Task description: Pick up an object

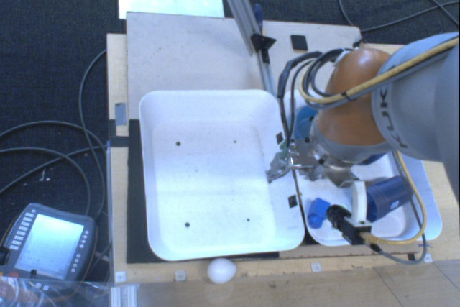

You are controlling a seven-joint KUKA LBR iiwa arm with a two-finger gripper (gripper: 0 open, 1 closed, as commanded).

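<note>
Objects for picking lie in the right-hand bin (pixel 424 223), mostly hidden under the arm (pixel 402 111): a small bright blue piece (pixel 318 211) near the bin's front left corner, and a larger dark blue, roughly cylindrical item (pixel 388 198) to its right, its long axis running left to right with a slight upward tilt toward the right. A white band sits at the left end of that cylinder. How either item is shaped in full cannot be told, since the arm covers much of the bin. The grey metal hand (pixel 280 167) hangs over the ridge where the two white bins meet, at the right edge of the left bin (pixel 208 176); whether it is spread or pressed together cannot be told, and nothing is visibly pinched in it. Black and yellow cables loop around the orange wrist band (pixel 352 97). Two bins sit side by side on the pale worktop (pixel 187 47). One white egg-shaped ball (pixel 221 270) rests on the worktop's front edge, just outside the left bin. One handheld control pendant (pixel 47 241) with a lit screen lies on the dark carpet at lower left, among loose black cables.
</note>
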